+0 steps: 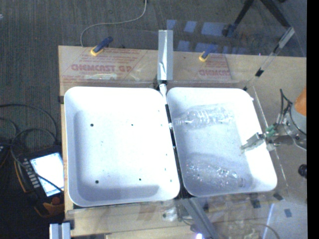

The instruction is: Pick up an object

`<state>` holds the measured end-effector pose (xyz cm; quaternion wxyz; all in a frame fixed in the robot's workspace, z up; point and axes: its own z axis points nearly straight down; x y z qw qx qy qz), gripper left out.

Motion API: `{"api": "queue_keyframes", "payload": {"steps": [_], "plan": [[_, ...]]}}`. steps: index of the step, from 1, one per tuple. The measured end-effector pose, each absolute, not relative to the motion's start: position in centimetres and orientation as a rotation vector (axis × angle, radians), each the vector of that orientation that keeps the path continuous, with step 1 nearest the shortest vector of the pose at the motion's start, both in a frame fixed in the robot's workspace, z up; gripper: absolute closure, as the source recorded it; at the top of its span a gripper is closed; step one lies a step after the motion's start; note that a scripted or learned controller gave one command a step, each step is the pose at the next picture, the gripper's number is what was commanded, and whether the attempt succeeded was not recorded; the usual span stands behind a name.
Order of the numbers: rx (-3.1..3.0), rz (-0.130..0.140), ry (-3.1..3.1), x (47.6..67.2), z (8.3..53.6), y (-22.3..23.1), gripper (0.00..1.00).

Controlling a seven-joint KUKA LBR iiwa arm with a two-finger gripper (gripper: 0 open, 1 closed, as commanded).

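Nearest, a clear plastic bottle lies in the right bin, another bottle farther back, while the claw, its spread impossible to tell, hovers at the rim, needing to descend.

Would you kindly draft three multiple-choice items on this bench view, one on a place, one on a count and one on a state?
1. Where do the clear plastic bottles lie?
A. in the left bin
B. in the right bin
C. on the floor

2. How many clear plastic bottles are there?
A. one
B. two
C. four

3. How do the bottles rest?
A. lying on their sides
B. standing upright
C. stacked on each other

Answers:
1 B: both lie in the right bin, the gripper at its right rim, while the left bin holds neither.
2 B: an upper bottle and a lower bottle.
3 A: each stretches flat along the bin floor, apart from the other.
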<state>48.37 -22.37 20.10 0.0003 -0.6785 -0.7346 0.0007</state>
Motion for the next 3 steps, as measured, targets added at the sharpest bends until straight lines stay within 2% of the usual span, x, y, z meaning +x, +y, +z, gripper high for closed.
{"api": "queue_keyframes", "payload": {"steps": [1,2,3], "plan": [[-1.996,-0.010,-2.441,48.8,9.1,-12.3,0.00],[-2.125,-0.010,-2.333,59.9,9.1,-14.5,0.00],[-2.122,0.068,-2.205,65.2,8.9,-16.1,0.00]]}}
